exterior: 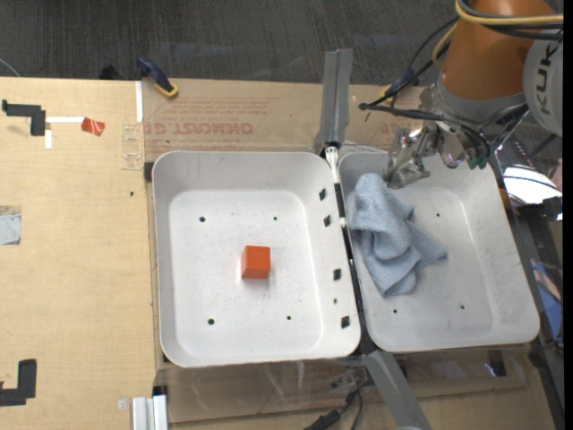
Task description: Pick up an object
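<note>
On the bench (63, 240) below my camera, the two white bins sat side by side, and from the far-off console I took them in turn. The left bin (179, 330) held one small orange-red block (256, 262), resting flat near the middle of its floor, well apart from every wall. The right bin (501, 285) held a crumpled pale-blue cloth (390, 240), bunched against the bin's left wall and spreading toward the centre.

The arm (491, 38) came in from the right, its orange band bulking over the far right corner of the right bin, with part of the KUKA lettering readable on the grey casing at the frame's edge. Cables looped around the wrist. Below it the gripper (405, 170) hung over the far left part of the right bin, its tip just at the cloth's upper edge; I could not tell whether it touched the fabric, how wide the fingers stood, or whether anything lay between them.

Behind the bins lay a brown cardboard sheet (215, 119) with reddish printing, mirrored and upside down from my angle, too faint to read with certainty. A blue-and-yellow clamp (157, 76) sat at its far left corner. A small red tag (92, 126) lay on the bench's left side.
</note>
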Robot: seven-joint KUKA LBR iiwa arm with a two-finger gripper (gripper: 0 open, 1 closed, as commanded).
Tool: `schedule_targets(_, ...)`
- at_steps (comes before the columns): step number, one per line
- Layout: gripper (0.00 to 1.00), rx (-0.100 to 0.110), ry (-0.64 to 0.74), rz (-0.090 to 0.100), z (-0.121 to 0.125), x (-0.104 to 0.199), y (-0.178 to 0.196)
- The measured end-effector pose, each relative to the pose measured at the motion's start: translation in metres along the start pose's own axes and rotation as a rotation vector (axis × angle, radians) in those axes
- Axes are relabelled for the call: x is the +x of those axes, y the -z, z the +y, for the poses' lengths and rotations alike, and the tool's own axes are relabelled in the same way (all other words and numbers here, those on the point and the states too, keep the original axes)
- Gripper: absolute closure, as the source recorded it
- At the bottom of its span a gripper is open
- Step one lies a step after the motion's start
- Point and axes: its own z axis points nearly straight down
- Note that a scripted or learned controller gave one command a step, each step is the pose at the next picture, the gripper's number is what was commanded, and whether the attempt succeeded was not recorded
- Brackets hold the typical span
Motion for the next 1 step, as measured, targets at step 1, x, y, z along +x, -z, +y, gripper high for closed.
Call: schedule_targets(1, 1.0, 0.001, 0.0, -0.007, -0.0001, -0.0016, 0.0107)
